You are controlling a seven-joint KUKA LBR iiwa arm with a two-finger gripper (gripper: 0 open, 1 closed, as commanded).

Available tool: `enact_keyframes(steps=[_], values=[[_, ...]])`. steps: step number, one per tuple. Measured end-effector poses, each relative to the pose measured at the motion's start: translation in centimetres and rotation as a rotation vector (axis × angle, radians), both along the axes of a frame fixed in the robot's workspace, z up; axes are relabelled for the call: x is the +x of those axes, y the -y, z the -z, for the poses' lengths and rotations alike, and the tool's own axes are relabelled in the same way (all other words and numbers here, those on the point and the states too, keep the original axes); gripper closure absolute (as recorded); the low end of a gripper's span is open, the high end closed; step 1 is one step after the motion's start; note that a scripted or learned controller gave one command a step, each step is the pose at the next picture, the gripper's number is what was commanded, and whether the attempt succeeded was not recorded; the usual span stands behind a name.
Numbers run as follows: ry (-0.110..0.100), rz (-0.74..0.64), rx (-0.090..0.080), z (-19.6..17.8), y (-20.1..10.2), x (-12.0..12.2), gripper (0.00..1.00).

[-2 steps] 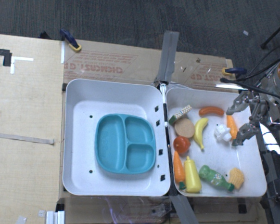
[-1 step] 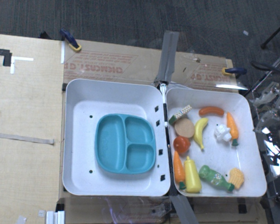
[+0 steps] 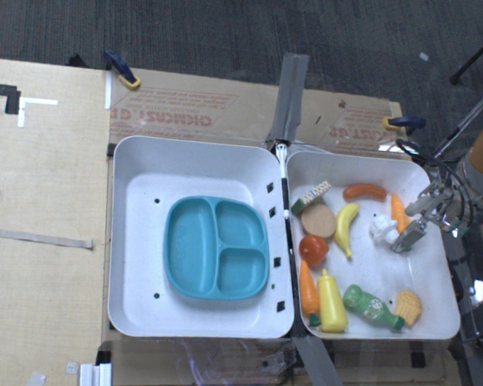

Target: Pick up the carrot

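Over on the left bin [image 3: 131, 221] sits a teal divided plate [image 3: 218, 248], nothing else going on there. Moving into the right bin [image 3: 444, 320], the carrot [image 3: 309, 290] lies along the near-left wall, right beside the yellow bottle [image 3: 333, 302], under the tomato [image 3: 313, 249]. Further right there's a banana [image 3: 346, 228], a sausage [image 3: 365, 191] and a green bottle [image 3: 373, 308]. At the far right edge, the claw [image 3: 414, 226] hangs low near a small orange piece [image 3: 399, 212], well apart from the carrot; can't tell how wide its fingers are.

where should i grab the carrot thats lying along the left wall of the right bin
Probably its upper half, from straight above: the carrot lies flat along the bin wall, and the yellow bottle crowds its lower half.
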State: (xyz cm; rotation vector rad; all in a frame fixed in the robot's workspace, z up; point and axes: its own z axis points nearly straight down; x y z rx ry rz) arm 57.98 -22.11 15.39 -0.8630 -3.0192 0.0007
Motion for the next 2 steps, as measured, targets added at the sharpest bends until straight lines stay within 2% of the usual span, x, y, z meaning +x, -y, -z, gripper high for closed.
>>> enact_keyframes(steps=[1, 2], values=[[0.006, 0.054, -0.002, 6.1, 0.0, 6.5, 0.0], [0.011, 0.05, -0.005, 4.9, -0.1, 6.7, 1.0]])
